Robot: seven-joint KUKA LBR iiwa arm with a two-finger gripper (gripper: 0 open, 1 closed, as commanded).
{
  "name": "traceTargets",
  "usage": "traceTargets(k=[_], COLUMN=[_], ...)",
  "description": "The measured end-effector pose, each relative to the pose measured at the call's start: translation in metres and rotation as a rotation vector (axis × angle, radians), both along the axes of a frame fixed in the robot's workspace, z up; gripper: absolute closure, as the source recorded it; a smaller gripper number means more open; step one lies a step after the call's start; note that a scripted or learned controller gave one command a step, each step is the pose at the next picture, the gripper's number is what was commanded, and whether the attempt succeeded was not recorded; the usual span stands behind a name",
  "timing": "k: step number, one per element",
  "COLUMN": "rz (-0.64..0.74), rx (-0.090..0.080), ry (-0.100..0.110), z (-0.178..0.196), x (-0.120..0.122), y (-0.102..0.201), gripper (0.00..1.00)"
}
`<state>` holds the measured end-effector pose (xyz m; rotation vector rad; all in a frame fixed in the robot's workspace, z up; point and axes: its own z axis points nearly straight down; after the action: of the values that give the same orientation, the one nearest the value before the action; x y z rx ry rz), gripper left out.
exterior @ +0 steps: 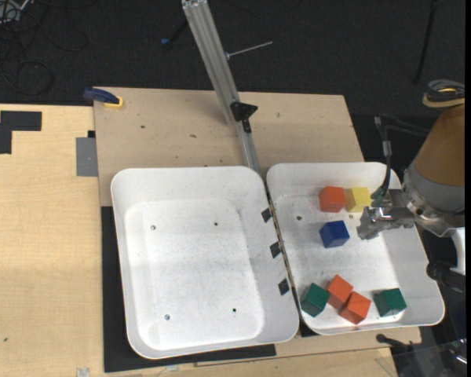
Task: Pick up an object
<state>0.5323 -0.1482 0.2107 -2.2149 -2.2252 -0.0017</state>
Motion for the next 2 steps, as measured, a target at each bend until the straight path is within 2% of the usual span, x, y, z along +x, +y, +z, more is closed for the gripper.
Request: traceTargets(k=[1,2], rz=[0.0,-0.001], rx=[0.0,0.0], ry=[0.0,0.003], z=[0.013,0.004], x=[0.009,0.013], y=[0.048,0.103], gripper=[1.0,1.0])
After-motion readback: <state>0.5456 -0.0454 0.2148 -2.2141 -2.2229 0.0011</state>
